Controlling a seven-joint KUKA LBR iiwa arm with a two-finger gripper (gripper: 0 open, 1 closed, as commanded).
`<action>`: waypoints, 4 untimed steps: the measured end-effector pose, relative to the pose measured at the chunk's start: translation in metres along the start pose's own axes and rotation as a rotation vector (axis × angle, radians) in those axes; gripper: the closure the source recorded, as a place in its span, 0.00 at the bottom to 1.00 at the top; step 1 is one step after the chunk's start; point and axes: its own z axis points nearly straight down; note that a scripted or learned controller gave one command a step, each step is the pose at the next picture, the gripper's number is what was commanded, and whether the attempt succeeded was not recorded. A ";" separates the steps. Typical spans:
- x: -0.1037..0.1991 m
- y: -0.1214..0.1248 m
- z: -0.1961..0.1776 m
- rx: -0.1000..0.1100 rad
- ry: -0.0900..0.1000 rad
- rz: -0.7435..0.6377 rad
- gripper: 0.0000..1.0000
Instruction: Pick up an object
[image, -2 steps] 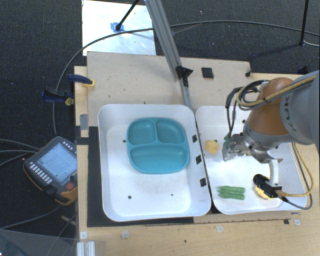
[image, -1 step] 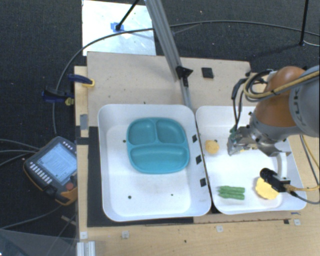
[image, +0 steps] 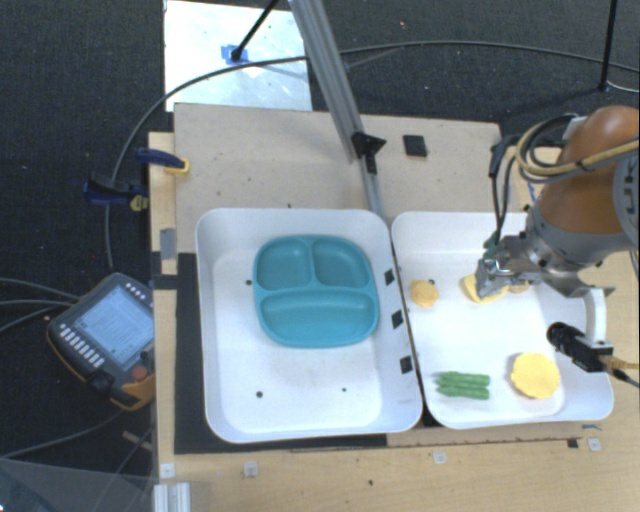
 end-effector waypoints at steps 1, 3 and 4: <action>0.000 0.001 -0.014 0.002 0.001 -0.002 1.00; 0.093 0.057 -0.028 0.002 0.002 -0.006 1.00; 0.141 0.072 -0.035 0.002 0.003 -0.008 1.00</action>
